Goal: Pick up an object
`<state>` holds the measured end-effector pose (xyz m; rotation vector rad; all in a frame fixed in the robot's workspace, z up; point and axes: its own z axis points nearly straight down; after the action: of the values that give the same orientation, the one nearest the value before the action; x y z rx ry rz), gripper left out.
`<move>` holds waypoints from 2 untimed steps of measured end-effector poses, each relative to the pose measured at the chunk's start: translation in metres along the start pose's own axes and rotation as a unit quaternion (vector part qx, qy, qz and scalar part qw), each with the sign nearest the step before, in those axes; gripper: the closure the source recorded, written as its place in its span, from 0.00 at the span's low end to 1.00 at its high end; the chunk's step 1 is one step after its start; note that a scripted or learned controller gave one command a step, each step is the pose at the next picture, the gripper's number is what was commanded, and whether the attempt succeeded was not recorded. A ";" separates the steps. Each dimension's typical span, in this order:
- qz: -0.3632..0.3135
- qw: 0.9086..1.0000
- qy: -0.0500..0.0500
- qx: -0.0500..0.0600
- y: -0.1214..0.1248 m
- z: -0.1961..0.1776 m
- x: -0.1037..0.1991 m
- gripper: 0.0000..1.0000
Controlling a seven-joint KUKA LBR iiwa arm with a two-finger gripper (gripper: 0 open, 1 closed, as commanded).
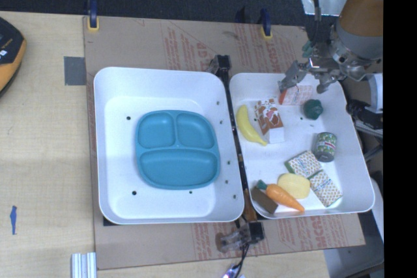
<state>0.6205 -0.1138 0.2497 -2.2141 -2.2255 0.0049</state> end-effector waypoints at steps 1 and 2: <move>-0.001 1.000 0.001 0.004 -0.013 0.082 0.022 0.00; 0.001 1.000 0.000 0.004 0.010 0.163 0.003 0.00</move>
<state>0.6301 -0.1112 0.0867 -2.2119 -2.2210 0.0131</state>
